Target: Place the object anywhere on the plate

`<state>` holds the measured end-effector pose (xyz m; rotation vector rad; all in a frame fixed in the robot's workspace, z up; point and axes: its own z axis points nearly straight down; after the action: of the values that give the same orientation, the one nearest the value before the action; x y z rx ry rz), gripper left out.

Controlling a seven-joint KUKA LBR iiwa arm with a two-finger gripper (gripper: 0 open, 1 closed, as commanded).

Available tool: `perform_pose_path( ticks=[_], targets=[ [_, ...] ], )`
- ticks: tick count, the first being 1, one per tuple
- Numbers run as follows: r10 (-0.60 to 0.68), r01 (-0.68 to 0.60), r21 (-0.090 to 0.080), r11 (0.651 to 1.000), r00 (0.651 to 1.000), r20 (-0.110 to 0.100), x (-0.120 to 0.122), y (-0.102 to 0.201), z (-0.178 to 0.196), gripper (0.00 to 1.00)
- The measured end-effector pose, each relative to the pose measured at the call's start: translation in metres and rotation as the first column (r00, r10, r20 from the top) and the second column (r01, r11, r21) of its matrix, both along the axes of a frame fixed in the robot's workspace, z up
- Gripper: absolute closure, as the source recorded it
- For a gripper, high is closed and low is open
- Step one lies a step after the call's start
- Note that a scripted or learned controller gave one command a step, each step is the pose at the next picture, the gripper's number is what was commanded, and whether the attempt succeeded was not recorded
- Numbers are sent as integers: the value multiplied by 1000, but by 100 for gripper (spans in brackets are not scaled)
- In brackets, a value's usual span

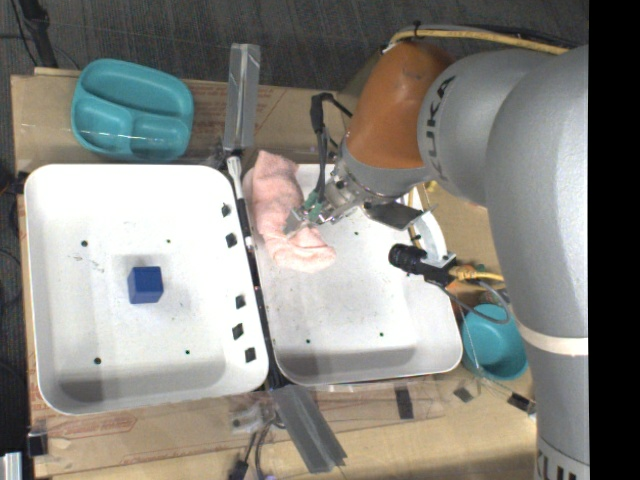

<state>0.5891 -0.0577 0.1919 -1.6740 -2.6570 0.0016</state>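
Beyond the left bin's far-left corner, on the bench, sits a teal plate. Toward that bin's left side lies a blue cube, apparently the object, untouched. At the right bin's far-left corner a pink cloth lies crumpled, and the gripper hangs just over it; I cannot tell its state. Judging by this, the grasp step is not yet done: next, cross to the cube and pinch it.
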Motion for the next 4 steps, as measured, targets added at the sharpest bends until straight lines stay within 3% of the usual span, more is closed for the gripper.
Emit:
perform_pose_path(
  ticks=[1,2,3,4],
  targets=[
    [-97,97,-1,995,995,-1,-10,74,0,100],
    [-71,71,0,997,997,-1,-91,111,43,100],
    [3,-3,-1,1000,1000,0,-24,80,29,100],
    [-101,101,-1,995,995,-3,-64,129,-1,100]
  ],
)
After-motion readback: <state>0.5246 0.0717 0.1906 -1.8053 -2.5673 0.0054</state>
